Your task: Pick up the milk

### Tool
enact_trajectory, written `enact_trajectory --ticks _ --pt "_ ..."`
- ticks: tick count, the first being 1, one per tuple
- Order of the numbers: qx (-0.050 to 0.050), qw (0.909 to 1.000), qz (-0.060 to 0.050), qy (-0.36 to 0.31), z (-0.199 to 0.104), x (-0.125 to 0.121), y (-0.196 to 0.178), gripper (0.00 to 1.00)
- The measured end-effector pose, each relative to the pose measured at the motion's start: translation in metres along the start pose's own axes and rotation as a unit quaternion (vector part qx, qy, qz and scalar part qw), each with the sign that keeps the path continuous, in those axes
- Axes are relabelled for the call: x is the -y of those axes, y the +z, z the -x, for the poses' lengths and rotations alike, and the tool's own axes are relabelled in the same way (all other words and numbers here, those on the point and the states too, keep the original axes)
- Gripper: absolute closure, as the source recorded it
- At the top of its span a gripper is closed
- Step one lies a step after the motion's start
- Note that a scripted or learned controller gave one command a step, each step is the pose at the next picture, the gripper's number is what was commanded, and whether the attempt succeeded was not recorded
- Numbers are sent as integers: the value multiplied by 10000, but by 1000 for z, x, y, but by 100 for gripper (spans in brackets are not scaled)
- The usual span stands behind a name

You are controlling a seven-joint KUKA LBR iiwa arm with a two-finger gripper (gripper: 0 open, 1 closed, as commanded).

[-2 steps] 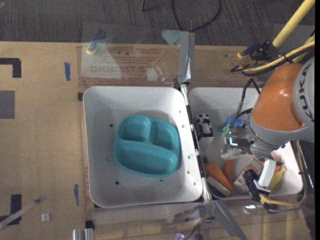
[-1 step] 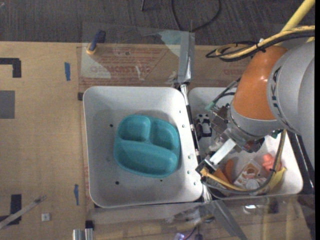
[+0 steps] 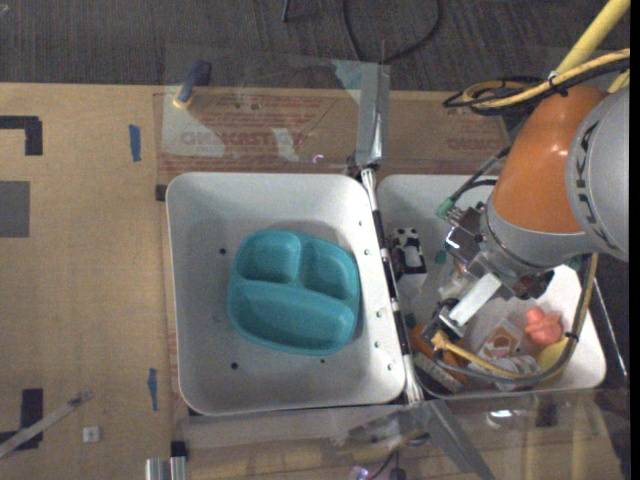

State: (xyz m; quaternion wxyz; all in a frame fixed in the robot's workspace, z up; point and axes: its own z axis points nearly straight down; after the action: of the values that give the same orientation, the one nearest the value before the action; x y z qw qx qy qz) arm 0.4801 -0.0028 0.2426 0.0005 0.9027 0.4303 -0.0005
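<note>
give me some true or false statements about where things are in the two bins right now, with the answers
1. A teal divided plate lies in the left bin. True.
2. The arm hangs over the left bin. False: it is over the right bin.
3. The black-and-white milk carton sits in the right bin, near the wall it shares with the left bin. True.
4. The milk carton rests on the teal plate. False: carton and plate are in different bins.
5. A pink toy lies in the right bin, on its right side. True.
</note>
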Motion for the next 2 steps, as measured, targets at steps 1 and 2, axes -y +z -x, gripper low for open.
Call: enact_trajectory --ticks 1,2 --pt "0 9845 -2 -1751 -36 30 -53 100" --pt "-5 9063 -19 -4226 -59 50 59 100"
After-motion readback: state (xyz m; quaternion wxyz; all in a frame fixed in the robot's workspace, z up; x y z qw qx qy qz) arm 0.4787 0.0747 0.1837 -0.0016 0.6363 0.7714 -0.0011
